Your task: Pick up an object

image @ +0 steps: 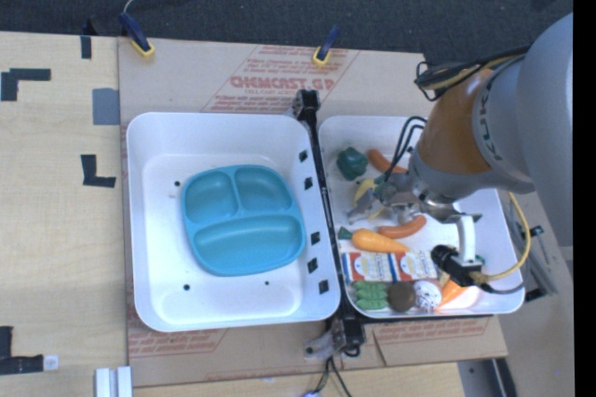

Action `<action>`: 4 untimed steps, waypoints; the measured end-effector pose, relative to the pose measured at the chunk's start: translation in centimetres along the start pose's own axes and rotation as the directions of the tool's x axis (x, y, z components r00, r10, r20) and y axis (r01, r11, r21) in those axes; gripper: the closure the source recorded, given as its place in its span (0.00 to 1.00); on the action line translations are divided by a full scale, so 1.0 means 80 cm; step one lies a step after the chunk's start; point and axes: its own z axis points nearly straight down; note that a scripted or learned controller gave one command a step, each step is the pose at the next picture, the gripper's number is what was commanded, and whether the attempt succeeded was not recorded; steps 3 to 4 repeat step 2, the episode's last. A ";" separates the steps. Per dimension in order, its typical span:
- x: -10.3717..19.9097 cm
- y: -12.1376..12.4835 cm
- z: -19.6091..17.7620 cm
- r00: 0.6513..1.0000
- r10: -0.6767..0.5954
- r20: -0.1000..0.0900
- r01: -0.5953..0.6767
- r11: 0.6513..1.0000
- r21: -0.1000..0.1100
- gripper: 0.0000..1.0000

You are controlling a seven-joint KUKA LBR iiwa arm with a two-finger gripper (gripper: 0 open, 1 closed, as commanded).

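My gripper (pixel 374 199) is low in the right bin (pixel 494 227), in its left half, over a small yellowish-green item that it partly hides. Close around it lie a dark green toy (pixel 351 163) toward the back, an orange piece (pixel 380 160) beside that, a red-orange sausage shape (pixel 403 226) and an orange carrot (pixel 378 242) just in front. I see nothing lifted clear of the bin floor.
The front of the right bin holds a printed carton (pixel 391 266), a green piece (pixel 371 294), a brown ball (pixel 401 296), a white ball (pixel 426 295) and another orange piece (pixel 453 291). A blue divided plate (pixel 244 220) lies in the left bin (pixel 149 199). Black cables hang off the wrist.
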 end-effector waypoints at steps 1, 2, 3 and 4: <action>-0.003 0.063 0.013 1.000 -0.002 -0.004 0.002 1.000 0.004 0.00; -0.004 0.062 0.001 1.000 -0.002 -0.004 0.002 1.000 0.005 1.00; -0.004 0.062 0.001 1.000 -0.002 -0.004 0.002 1.000 0.005 1.00; -0.004 0.062 0.001 1.000 -0.002 -0.004 0.002 1.000 0.005 1.00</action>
